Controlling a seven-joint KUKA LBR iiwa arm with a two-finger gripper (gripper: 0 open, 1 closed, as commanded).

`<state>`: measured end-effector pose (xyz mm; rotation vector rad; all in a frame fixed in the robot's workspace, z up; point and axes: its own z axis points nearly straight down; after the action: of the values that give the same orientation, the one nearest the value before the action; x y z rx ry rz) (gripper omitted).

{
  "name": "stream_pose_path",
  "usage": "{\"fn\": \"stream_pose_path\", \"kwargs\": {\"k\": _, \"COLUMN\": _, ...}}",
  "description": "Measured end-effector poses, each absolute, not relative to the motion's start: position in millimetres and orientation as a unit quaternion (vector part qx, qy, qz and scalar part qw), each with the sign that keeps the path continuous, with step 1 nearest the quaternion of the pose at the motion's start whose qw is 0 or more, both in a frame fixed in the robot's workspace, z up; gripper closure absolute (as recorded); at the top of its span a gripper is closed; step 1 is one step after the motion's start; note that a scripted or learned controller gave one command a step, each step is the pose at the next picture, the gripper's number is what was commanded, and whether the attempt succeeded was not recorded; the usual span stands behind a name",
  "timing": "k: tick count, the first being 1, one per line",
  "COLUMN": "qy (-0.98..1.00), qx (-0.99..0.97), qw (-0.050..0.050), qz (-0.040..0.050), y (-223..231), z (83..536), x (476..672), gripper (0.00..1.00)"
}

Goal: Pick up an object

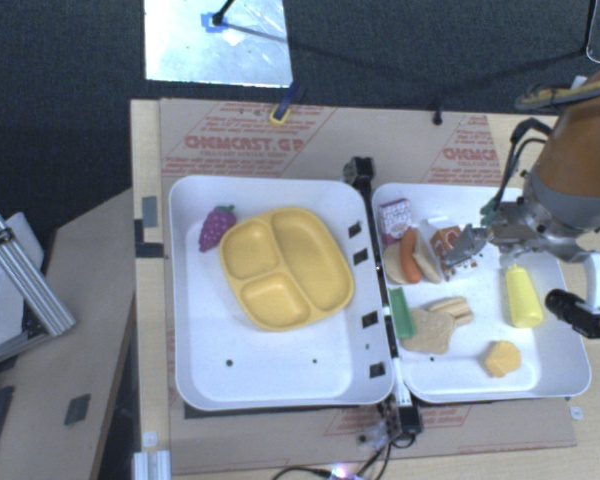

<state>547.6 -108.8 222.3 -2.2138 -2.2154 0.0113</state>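
Holding yellow tray and grapes, left bin

The counter is pale wood, and a brown cardboard sheet printed with red lettering covers most of its top. Two shallow white bins sit side by side on the sheet, touching along their inner edges: the left bin and the right bin. A small yellow clip rests at the sheet's far edge.
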Motion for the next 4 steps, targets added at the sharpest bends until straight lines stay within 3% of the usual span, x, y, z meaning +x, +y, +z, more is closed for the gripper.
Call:
{"fn": "stream_pose_path", "kwargs": {"k": 1, "qy": -0.708, "qx": -0.706, "qw": 0.000, "qz": -0.0006, "y": -108.4, "z": 229.4, "x": 550.0, "gripper": 0.00}}
{"fn": "stream_pose_path", "kwargs": {"k": 2, "qy": -0.708, "qx": -0.707, "qw": 0.001, "qz": 0.0007, "y": -108.9, "z": 168.7, "x": 544.7, "gripper": 0.00}}
{"fn": "stream_pose_path", "kwargs": {"k": 3, "qy": -0.708, "qx": -0.707, "qw": 0.001, "qz": 0.0004, "y": -113.1, "z": 112.3, "x": 553.1, "gripper": 0.00}}
{"fn": "stream_pose_path", "kwargs": {"k": 4, "qy": -0.708, "qx": -0.707, "qw": 0.000, "qz": 0.0000, "y": -112.7, "z": 83.7, "x": 553.6, "gripper": 0.00}}
